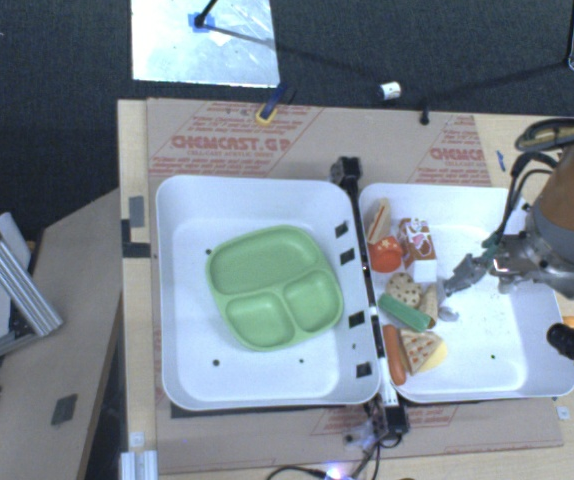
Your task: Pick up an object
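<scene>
Gripper low over right bin, reaching in from right w/ orange band above wrist; finger state not readable at this res. Toy food heaped along right bin's left wall, just left of gripper tip: tomato, cookie, green pickle, pizza slice, hot dog — nothing seen betw. fingers. Left bin w/ green divided plate, well apart from gripper.
</scene>
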You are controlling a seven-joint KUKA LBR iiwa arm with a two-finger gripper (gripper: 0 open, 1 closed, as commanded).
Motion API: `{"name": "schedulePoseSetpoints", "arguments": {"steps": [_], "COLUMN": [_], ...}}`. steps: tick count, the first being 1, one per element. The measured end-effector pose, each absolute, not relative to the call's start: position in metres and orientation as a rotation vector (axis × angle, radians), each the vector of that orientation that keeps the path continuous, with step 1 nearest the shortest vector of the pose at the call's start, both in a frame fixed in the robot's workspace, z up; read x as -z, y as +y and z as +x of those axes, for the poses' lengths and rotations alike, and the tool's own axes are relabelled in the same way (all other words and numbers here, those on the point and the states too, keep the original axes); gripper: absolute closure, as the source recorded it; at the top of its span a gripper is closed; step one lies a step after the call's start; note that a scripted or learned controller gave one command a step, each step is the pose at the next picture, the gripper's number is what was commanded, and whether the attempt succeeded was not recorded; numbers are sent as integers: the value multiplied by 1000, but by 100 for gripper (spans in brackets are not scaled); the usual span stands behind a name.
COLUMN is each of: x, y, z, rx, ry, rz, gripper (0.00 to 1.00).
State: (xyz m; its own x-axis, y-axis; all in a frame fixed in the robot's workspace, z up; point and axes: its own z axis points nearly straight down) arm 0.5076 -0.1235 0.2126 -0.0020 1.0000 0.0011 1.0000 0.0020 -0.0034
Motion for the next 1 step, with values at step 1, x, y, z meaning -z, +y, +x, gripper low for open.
{"name": "schedulePoseSetpoints", "arguments": {"steps": [1], "x": [-157], "y": [-115], "z": [501], "rx": [-3], "ry": [-2220], "rz": [-2217], "gripper": [0]}}
